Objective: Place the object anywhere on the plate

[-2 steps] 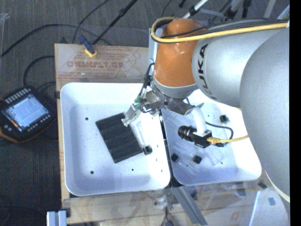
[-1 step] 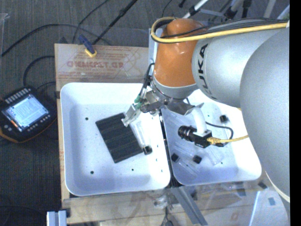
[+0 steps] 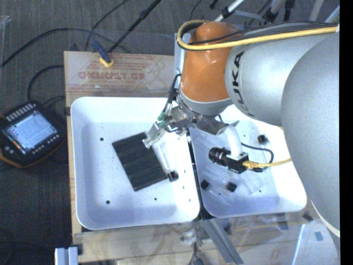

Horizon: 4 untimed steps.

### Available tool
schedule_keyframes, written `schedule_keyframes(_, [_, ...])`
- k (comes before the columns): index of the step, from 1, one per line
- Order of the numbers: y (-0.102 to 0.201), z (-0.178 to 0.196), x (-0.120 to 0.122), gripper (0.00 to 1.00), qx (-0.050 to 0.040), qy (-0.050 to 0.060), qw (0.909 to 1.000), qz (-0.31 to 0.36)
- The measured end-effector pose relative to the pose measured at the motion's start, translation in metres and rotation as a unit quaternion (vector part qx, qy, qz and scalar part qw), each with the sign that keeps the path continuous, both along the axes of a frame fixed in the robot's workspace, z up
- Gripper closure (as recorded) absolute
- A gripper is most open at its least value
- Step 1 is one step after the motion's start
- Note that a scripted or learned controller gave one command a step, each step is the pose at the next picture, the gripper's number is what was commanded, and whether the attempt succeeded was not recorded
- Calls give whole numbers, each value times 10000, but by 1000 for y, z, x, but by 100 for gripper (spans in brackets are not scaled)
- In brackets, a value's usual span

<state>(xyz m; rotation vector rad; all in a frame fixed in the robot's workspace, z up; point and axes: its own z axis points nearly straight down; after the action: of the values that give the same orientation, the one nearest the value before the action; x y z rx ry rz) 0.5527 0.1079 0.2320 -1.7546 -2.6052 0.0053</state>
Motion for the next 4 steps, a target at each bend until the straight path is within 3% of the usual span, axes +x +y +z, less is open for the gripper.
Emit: schedule_keyframes(4, [0, 0, 0, 0, 0, 0, 10000, 0])
